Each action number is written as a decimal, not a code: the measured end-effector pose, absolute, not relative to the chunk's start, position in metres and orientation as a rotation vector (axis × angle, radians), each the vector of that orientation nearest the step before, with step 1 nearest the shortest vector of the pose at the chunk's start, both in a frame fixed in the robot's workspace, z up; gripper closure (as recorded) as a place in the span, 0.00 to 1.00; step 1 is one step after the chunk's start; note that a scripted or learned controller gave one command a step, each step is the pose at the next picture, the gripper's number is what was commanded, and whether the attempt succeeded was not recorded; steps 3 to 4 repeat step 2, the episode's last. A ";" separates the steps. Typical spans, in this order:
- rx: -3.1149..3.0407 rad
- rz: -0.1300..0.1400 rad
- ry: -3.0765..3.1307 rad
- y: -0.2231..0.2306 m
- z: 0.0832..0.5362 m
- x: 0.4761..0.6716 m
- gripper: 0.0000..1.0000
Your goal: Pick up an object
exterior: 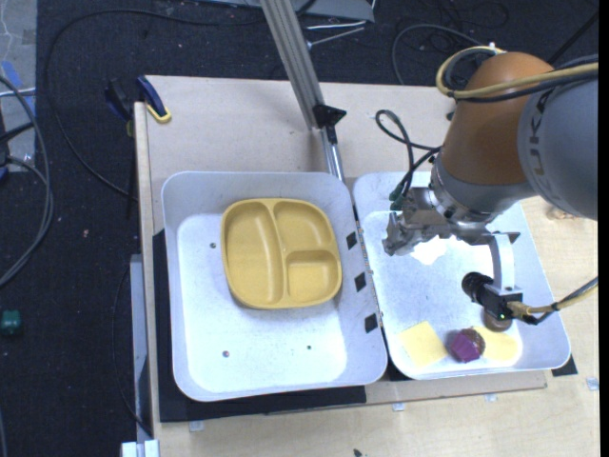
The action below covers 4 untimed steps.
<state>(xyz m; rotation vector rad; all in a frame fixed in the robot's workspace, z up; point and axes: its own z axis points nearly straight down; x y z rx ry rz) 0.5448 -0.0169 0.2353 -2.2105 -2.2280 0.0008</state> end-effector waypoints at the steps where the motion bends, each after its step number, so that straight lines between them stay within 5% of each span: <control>1: -2.211 -0.001 -2.228 0.031 0.243 0.529 1.00; 2: -2.210 0.002 -2.228 0.080 0.236 0.506 1.00; 4: -2.210 0.002 -2.228 0.080 0.236 0.506 1.00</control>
